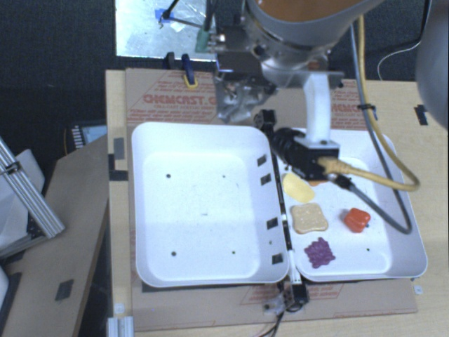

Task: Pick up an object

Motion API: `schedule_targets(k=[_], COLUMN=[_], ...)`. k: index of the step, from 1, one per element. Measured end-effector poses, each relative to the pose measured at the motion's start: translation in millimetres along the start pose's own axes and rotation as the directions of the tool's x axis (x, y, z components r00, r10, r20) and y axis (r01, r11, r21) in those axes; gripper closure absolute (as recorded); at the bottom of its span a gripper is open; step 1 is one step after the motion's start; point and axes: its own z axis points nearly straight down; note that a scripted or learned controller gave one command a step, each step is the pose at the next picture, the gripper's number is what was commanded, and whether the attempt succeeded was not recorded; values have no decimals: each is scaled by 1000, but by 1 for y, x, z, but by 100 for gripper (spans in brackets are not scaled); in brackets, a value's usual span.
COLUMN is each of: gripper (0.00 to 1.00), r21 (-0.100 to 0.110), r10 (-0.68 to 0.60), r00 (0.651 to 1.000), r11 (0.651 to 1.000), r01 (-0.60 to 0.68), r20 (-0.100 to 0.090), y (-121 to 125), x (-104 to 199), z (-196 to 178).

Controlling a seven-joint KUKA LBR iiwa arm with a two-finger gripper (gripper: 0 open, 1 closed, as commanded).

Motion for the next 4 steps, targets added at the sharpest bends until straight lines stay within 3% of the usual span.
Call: schedule_targets(k=[4], gripper=[100], r21=[-6], r10=[-5], r00=[1000], r11=[1000], r01=[5], r20=[-7], y=[1], x=[1], z=[-45])
